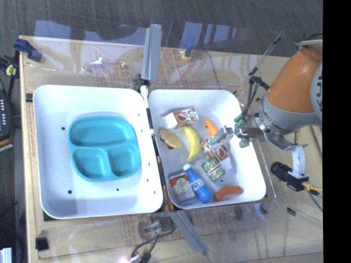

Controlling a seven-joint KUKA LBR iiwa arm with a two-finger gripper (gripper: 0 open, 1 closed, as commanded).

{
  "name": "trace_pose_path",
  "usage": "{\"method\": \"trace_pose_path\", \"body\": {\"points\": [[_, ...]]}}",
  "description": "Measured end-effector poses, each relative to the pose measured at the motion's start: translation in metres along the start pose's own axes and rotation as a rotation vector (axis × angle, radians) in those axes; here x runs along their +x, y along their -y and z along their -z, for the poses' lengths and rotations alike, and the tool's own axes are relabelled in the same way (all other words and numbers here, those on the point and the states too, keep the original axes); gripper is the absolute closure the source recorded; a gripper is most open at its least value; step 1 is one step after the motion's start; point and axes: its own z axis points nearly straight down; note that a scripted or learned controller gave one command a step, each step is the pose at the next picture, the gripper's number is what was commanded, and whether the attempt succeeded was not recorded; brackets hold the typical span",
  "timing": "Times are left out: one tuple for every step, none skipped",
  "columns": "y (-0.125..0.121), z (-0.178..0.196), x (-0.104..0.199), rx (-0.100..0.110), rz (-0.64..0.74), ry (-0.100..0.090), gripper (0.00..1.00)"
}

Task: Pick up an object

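I have the tool (224,133) down inside the right bin (249,163), reaching in from the right edge, its tip low over the clutter near the carrot (210,126) and a small printed packet (215,150). Whether it is spread or pressed together I cannot tell from this slanted view — the tip blurs into the items beneath it.

Nothing looks lifted yet. The candidates all lie on the bin floor: a banana (191,141) beside a brown bread-like piece (170,138), a carton (182,117) at the far end, a green packet (213,169), a blue bottle (198,185) next to a red-labelled can (180,186), and a sausage (228,192) at the near corner. The left bin (46,163) carries a turquoise divided tray (104,147) (not part of this try, I judge).

So I put the task at its early middle — the approach is made, while the closing on an object and the lift out of the bin are left.
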Motion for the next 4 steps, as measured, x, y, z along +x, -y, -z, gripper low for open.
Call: {"method": "trace_pose_path", "body": {"points": [[-0.058, -0.057, -0.016, 0.001, -0.029, 0.002, 0.0], [-0.106, -0.155, -0.012, -0.004, -0.025, 0.001, 0.0], [-0.106, -0.146, -0.01, -0.002, -0.02, 0.0, 1.0], [-0.084, -0.038, 0.038, -0.003, -0.203, 0.001, 1.0]]}}
